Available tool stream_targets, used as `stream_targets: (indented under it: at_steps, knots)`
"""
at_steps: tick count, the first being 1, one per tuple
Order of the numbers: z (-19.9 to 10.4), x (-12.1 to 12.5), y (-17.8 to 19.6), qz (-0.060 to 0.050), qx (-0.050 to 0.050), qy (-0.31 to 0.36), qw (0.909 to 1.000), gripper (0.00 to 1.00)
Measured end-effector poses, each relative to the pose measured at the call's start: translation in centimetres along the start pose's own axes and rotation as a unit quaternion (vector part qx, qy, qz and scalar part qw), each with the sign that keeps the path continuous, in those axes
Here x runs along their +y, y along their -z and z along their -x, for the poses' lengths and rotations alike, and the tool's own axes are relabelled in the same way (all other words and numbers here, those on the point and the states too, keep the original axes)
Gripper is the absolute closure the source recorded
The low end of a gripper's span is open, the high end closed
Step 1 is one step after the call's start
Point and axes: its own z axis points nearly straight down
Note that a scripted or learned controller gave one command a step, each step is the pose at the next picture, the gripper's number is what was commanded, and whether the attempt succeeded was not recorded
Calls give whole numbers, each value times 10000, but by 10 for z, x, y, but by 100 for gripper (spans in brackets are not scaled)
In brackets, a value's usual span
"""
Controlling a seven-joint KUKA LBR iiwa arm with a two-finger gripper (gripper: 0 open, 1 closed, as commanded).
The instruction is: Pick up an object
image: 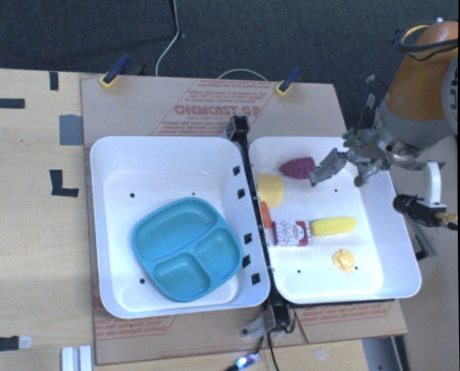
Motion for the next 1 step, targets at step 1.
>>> stream_targets:
  at_steps: [1]
  knots:
    - [0,2,6,56,-11,18,10000,0]
